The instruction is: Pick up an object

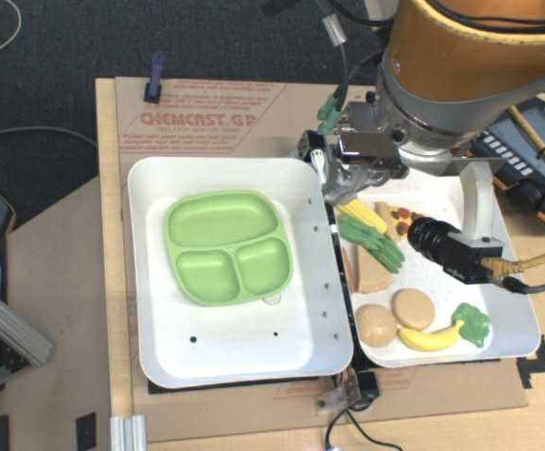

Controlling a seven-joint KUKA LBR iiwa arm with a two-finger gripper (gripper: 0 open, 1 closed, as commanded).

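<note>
So the stuff to grab is all piled in the right bin, which sits in the lower right of the frame: a green toy bunch that looks like beans or a pepper near the bin's upper left corner, a yellow corn-like piece touching it just above, a tan slice like bread right below, two round tan biscuit-looking discs side by side lower down, a toy banana along the bottom edge, and a little broccoli touching the banana's right end. There's also a small reddish bit near the corn, too small to name. The gripper hangs over the bin's upper left corner, right by the seam between the two bins, but whether its fingers are open or closed can't be told from this angle. A black cylindrical part juts across the bin. The left bin in the middle of the frame holds a green divided plate with three compartments. Both bins rest on a cardboard sheet.
</note>
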